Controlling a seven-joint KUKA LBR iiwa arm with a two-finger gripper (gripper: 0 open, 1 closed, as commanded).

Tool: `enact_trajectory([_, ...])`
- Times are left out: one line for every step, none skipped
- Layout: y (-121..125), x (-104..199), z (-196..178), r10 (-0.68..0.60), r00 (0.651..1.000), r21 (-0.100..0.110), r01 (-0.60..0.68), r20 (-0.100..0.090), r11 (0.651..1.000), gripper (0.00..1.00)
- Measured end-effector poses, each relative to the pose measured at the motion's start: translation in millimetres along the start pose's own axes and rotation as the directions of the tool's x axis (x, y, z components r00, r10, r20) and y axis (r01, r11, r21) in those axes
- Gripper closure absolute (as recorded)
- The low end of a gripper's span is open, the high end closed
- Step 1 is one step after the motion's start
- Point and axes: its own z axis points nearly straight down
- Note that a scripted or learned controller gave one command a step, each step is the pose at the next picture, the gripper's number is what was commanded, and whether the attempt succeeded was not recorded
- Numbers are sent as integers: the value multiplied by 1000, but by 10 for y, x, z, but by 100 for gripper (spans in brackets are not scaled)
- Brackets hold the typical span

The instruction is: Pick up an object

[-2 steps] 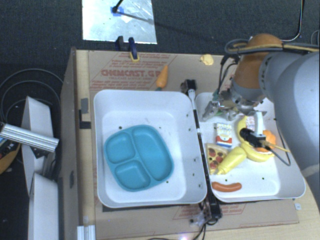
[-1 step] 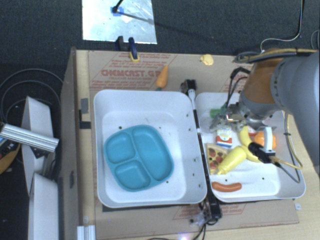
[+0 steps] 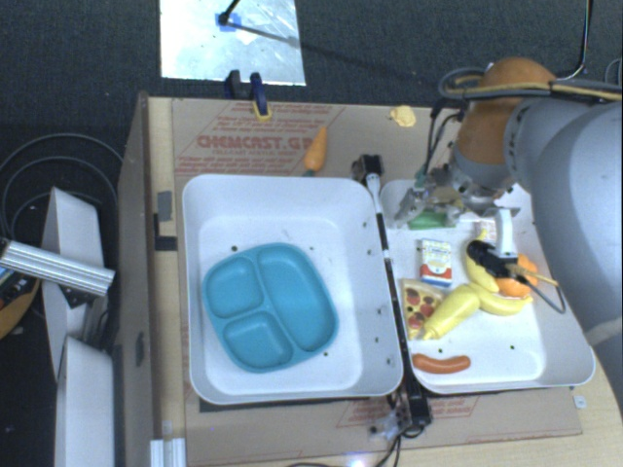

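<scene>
Camera view: the pincer (image 3: 425,205) sits upper right, low over the right bin (image 3: 560,363), above a green item (image 3: 428,221); its state cannot be determined. Below lie a carton (image 3: 436,262), banana (image 3: 490,291) and sausage (image 3: 441,363). A blue tray (image 3: 269,305) occupies the left bin (image 3: 209,212).
</scene>
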Motion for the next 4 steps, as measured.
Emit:
enact_trajectory([-7, -6, -119, 0, 1000, 0, 0, -1, 1000, 100])
enact_trajectory([-9, -7, -114, -1, 1000, 1, 1, -1, 1000, 0])
enact_trajectory([-61, -218, -71, 5, 1000, -1, -5, 2, 1000, 0])
enact_trajectory([-49, -210, -185, 2, 1000, -4, -2, 1, 1000, 100])
